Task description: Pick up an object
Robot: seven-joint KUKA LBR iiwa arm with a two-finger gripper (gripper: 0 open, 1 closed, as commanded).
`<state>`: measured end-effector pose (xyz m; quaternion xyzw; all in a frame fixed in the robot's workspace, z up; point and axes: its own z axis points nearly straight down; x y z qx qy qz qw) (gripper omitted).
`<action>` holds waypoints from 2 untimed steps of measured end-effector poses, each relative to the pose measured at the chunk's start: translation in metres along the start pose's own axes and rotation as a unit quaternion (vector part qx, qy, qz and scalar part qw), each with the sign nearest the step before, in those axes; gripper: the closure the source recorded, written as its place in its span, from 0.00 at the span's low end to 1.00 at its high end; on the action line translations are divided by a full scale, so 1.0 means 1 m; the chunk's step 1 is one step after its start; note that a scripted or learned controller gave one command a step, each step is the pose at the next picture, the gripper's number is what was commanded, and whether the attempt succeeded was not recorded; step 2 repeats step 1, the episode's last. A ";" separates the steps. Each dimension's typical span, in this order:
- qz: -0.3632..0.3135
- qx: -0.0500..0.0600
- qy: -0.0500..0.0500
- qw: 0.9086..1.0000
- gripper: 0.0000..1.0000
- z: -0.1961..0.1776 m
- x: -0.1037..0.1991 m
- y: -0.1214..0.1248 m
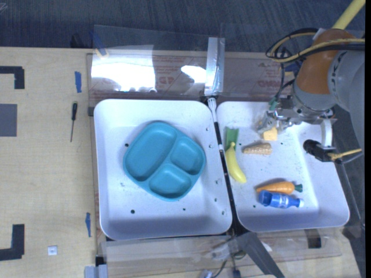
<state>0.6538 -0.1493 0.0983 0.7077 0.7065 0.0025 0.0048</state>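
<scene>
The claw (272, 122) hovers over a small yellow block (270, 134) at the right bin's (330, 204) far side, its opening impossible to tell, apparently reaching; next it must descend and close.

Legible text: none | cardboard strip (174, 77) behind the bins: reddish printed lettering, too blurred and glare-covered to read | blue bottle (279, 201) in right bin: label too small to make out | no numbers or signs readable elsewhere
</scene>
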 end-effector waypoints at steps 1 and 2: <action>0.051 0.000 0.002 0.999 1.00 -0.092 0.069 0.015; 0.051 0.000 0.002 0.999 1.00 -0.092 0.069 0.015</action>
